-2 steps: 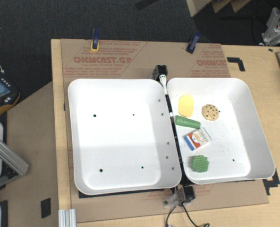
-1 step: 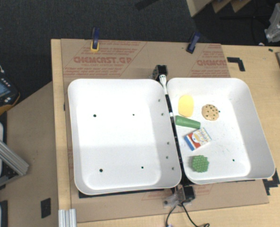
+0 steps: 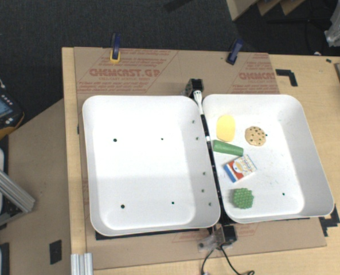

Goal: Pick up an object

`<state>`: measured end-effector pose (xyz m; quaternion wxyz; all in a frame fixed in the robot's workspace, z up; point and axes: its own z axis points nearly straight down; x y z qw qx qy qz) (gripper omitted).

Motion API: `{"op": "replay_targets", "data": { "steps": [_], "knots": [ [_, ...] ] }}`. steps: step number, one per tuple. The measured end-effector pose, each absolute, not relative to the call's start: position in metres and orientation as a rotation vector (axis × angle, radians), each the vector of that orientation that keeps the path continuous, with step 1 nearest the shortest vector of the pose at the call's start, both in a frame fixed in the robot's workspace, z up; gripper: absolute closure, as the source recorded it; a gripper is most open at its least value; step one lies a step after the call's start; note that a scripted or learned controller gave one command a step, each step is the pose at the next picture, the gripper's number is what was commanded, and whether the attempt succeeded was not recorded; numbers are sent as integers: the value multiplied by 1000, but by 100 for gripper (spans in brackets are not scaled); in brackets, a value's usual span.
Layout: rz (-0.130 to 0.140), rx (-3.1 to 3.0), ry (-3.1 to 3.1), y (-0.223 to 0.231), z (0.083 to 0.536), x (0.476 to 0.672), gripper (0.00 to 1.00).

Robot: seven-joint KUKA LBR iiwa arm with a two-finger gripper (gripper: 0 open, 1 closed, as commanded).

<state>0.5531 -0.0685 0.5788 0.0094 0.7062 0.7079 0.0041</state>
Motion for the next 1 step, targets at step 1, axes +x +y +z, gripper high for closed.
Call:
{"op": "replay_targets", "data": {
  "steps": [1],
  "knots": [
    [16,2202,2208,-69,589,554,100]
  ]
}}
